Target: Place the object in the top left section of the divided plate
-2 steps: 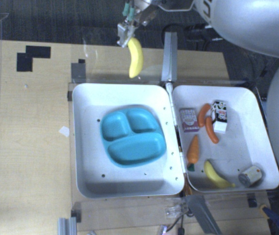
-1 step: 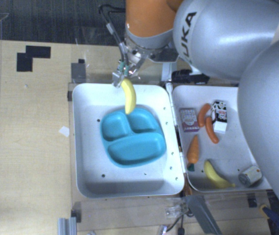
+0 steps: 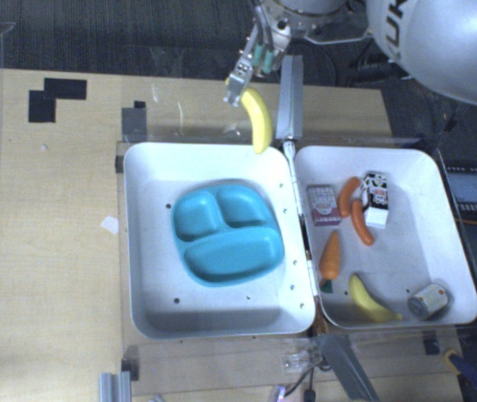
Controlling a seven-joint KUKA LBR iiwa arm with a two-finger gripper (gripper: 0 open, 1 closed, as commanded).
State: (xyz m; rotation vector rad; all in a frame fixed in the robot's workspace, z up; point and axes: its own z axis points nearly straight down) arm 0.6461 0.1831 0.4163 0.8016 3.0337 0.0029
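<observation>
Near the top centre of the frame, the pincer (image 3: 240, 80) is clamped on the upper end of a banana (image 3: 259, 121), which hangs above the back rim of the left bin (image 3: 142, 224) holding the blue divided plate (image 3: 226, 233).

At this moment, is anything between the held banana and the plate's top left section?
Nothing visible is. The gripper holds a banana above the left bin's far rim. The blue plate lies in that bin, and its top left section looks bare.
</observation>
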